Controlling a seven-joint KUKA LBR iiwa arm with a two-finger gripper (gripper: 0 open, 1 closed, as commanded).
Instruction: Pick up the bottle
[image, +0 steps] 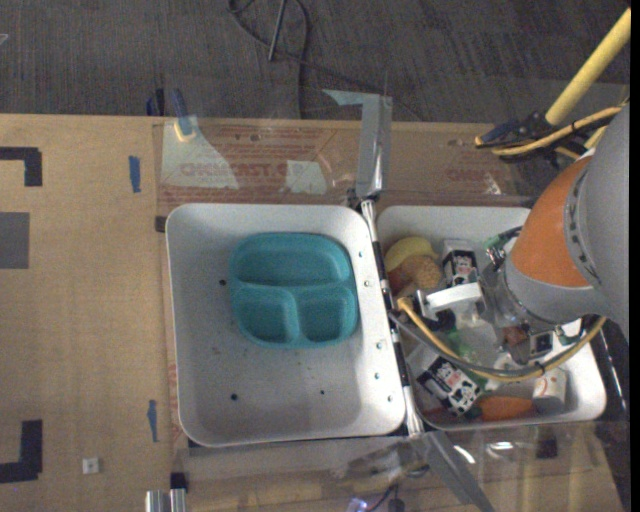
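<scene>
Camera view checked. Found the gripper (487, 318) low in the right bin (590, 398), under the arm's (560, 240) bulk; could not tell whether apart or together. Could not single out the bottle in the clutter there, beside a yellow fruit (407, 249) and an orange piece (505, 407). Judged a miss or a wrong grab likely, given such tight packing. Noted a teal tray (292, 288) in the left bin (200, 380). Read nothing from the reddish cardboard print (240, 168): too blurred.

Tan worktop (80, 300) carries two white bins side by side: left bin (200, 400), right bin (590, 390); blue tape bits (135, 173).
</scene>
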